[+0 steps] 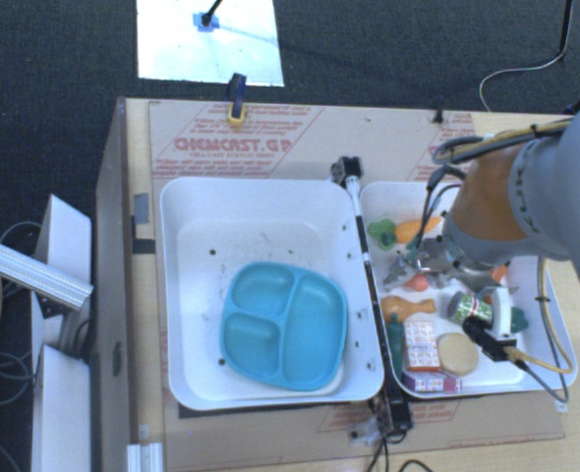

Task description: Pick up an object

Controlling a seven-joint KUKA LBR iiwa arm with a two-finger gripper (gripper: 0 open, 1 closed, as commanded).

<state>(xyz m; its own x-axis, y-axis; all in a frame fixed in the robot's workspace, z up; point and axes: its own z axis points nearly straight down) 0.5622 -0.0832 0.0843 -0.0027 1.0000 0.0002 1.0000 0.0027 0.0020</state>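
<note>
Nearest, in the right bin (pixel 551 315): a red-and-white packet (pixel 421 346), round tan biscuit (pixel 457 354) and green-labelled can (pixel 470 308). Beyond, a small red piece (pixel 419 283) just below the pincer (pixel 412 262), grip state unreadable. Farther, green (pixel 381 232) and orange (pixel 409 231) toys. Left bin (pixel 187 264): blue divided plate (pixel 284 325).

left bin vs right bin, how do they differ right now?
Contents: the left bin holds one blue divided plate; the right bin holds many small items, among them a green toy, an orange piece and a round tan piece.
Arm: the grey arm reaches down into the right bin, while none of it is over the left bin.
Shared: both are shallow, white, and sit side by side on the bench.
</note>
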